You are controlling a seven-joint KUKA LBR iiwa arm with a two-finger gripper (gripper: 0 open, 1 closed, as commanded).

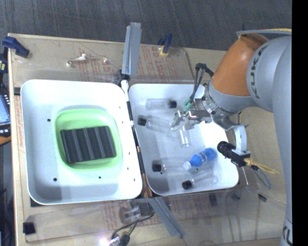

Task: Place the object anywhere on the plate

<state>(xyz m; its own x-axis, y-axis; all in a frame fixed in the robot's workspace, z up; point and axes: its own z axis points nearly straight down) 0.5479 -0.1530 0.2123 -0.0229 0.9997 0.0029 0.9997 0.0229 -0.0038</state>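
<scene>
A green plate (pixel 85 118) with a dark ridged insert (pixel 88 143) lies in the left bin (pixel 36 94). The right bin (pixel 143 94) holds several clear vials with black caps and one clear bottle with a blue cap (pixel 200 159). My gripper (pixel 186 118) hangs low over the upper middle of the right bin. A clear vial (pixel 185 136) lies just below it, and I cannot tell whether they touch. The gripper is far to the right of the plate.
Other vials lie at the bin's top (pixel 159 104), left (pixel 146 121), lower left (pixel 165 166) and bottom (pixel 199 181). A black fitting (pixel 231 152) on the arm sits over the right bin's right rim. A metal bar (pixel 130 47) stands behind the bins.
</scene>
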